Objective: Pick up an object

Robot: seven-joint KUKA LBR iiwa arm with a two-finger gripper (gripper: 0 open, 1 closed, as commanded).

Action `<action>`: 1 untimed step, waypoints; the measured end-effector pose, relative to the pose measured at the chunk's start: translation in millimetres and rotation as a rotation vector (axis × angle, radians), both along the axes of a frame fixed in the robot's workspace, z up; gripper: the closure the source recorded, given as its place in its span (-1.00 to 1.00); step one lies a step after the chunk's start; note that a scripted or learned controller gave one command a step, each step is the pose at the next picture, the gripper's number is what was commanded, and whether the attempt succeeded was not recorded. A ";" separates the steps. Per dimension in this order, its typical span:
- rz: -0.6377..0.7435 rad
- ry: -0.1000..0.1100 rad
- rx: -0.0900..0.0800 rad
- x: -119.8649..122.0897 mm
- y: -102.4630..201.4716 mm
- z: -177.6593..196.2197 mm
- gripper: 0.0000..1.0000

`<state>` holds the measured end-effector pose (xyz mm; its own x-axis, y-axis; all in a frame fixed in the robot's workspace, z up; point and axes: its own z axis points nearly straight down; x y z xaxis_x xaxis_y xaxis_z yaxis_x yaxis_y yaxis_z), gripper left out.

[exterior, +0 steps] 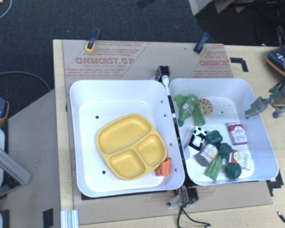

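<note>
The gripper (262, 107) is seen at three o'clock over the right bin's (256, 172) rim; its opening cannot be told. Small objects (213, 151) are clustered at that bin's centre.

My gripper (260, 107) hangs at the right edge of the right bin, near its far right corner. My wrist reaches in from the right behind it, with one grey finger (254, 108) pointing left and downward over the rim.
</note>
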<state>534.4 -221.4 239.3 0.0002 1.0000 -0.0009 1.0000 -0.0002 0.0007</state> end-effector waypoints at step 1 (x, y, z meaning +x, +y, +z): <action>0.000 0.007 0.004 -4.5 1.6 -62.6 -1.00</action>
